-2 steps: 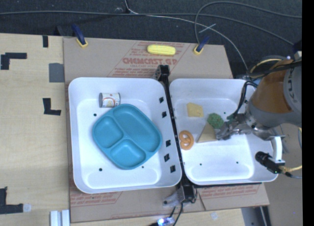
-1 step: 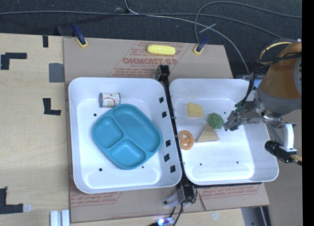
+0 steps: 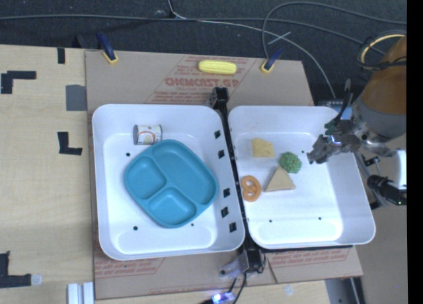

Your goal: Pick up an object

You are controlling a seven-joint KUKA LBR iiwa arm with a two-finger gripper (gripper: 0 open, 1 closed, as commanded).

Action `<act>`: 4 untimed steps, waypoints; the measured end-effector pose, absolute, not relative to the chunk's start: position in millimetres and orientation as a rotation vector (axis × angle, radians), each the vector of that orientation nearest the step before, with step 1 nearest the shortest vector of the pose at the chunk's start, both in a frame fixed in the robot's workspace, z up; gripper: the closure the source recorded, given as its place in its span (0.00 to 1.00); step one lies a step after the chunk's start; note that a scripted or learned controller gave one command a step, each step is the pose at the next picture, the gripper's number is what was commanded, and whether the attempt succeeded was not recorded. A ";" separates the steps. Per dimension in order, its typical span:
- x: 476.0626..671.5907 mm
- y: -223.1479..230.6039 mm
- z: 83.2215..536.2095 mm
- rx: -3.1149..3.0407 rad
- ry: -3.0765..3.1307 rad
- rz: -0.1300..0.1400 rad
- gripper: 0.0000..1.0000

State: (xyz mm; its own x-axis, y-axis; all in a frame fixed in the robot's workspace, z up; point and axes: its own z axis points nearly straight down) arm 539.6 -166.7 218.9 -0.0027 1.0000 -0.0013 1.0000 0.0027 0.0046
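The green broccoli piece (image 3: 289, 162) lies on the floor of the right bin (image 3: 344, 227), just left of the claw (image 3: 320, 152) and apart from it. A tan wedge (image 3: 281, 180) lies just near of the broccoli piece, a yellow cheese block (image 3: 262, 148) to its left, and a pretzel (image 3: 250, 188) further left. The claw hangs over the right part of that bin; whether it is spread or closed cannot be told. The left bin (image 3: 109, 230) holds a blue divided plate (image 3: 170, 182) and a small can (image 3: 147, 134). A corn cob (image 3: 217, 67) lies on the worktop (image 3: 39, 164) beyond the bins.
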 end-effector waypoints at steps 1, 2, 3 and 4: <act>539.9 -166.4 224.5 2.220 2.222 0.000 1.00; 557.2 -106.1 229.6 2.214 2.231 0.002 1.00; 576.2 -53.7 238.0 2.215 2.229 0.001 1.00; 596.0 -11.5 239.1 2.216 2.228 0.001 1.00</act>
State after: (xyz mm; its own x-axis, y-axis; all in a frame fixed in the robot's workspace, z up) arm 596.0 -11.5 239.1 -0.0053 1.0000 0.0011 1.0000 0.0053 -0.0003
